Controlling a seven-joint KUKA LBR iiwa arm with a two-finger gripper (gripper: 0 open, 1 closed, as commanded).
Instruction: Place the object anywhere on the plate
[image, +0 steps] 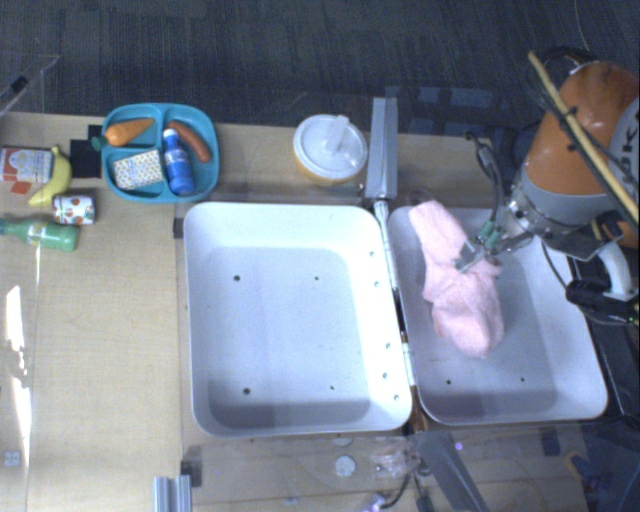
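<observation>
Arm (575, 150): grey with an orange band, reaching in from the right over the far part of the right bin.
Gripper (478, 257): low over the cloth's upper right edge, at or just above the fabric; whether it is spread or pressed together cannot be told, and no fabric is clearly seen pinched.
Cloth (458, 277): pink, crumpled, lying lengthwise in the left half of the right bin, from the far left corner toward the middle.
Right bin (560, 380): white, shallow; its near and right floor is bare.
Left bin (290, 320): white, shallow, touching the right bin along a shared edge.
Plate (205, 150): blue, divided, on the bench beyond the left bin's far left corner, holding toy food and a small blue bottle.
Cup (330, 148): lidded, white over yellow, far side, between the plate and the divider.
Bench left edge: a banana (52, 178), a can (73, 209) and a green bottle (42, 234), well apart from the bins.
</observation>
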